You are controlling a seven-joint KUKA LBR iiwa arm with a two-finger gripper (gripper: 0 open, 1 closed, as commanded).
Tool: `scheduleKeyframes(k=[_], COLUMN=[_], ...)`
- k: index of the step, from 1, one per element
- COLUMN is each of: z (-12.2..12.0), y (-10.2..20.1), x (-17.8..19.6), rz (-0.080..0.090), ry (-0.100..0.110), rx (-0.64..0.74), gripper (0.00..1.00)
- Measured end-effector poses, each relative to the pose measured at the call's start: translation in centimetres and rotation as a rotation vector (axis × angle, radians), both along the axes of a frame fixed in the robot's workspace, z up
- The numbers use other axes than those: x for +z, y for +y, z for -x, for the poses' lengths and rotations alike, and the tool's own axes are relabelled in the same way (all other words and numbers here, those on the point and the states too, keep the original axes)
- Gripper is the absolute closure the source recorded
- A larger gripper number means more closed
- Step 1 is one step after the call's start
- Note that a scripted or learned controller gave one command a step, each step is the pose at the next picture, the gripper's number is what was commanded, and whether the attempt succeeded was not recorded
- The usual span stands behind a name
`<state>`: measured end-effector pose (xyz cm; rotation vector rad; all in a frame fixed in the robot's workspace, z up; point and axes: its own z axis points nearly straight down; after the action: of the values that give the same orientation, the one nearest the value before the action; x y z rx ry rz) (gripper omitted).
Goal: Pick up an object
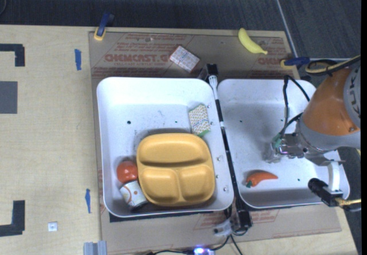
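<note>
In the right bin: we see the arm reaching in from the right, its orange band sitting above the wrist.
Gripper: we find the gripper low over the middle of the right bin, pointing toward the bin's left side.
Gripper state: we cannot tell whether it is released or clenched; the tip is small and blurred from up here.
Task thing: we spot an orange pepper lying on the floor of the right bin, near its front wall.
Pepper and gripper: we see the pepper just in front of the gripper and a little to the left, apart from it, nothing gripped that we can make out.
Left bin: we have a big yellow divided tray taking up the front half of the left bin.
Beside the tray: we see a red-orange ball touching its left edge, and a small white and orange cup lying on its side in the front left corner.
Behind the tray: we note a small patterned packet near the bin's right wall.
Outside the bins: we see a banana and a small patterned box on the cardboard behind them.
</note>
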<state>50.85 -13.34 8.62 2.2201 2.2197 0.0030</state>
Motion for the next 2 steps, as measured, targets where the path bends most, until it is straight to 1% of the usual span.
scheduleKeyframes(k=[1, 2], z=[0.0, 2.8], y=[0.0, 3.9], x=[0.0, 0.0], rz=[0.0, -0.001], ry=[0.0, 0.0], rx=[0.0, 0.001], gripper=[0.0, 0.0])
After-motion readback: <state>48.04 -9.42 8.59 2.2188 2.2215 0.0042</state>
